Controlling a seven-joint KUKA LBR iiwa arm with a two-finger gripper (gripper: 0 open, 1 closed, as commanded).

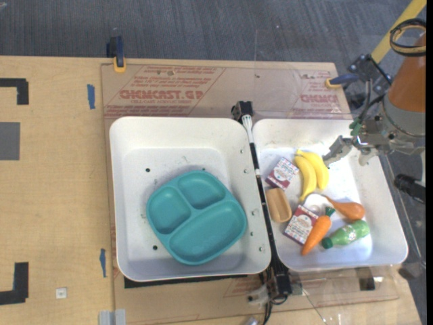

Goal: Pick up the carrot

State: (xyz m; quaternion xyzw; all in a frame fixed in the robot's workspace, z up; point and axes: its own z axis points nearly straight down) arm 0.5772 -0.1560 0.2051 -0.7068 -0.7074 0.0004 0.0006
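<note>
Honestly, the small orange carrot (pixel 316 232) lay wedged among toy food, while the two-finger gripper (pixel 342 147) hovered above; claw state unclear.

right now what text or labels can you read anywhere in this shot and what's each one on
"CHEMCAST" with a blurred tail, red print on the clear sheet behind the left bin.
The same red print repeats at the sheet's right end, too faint to read.
Labels on the two small cartons in the right bin: too small to read.
</note>
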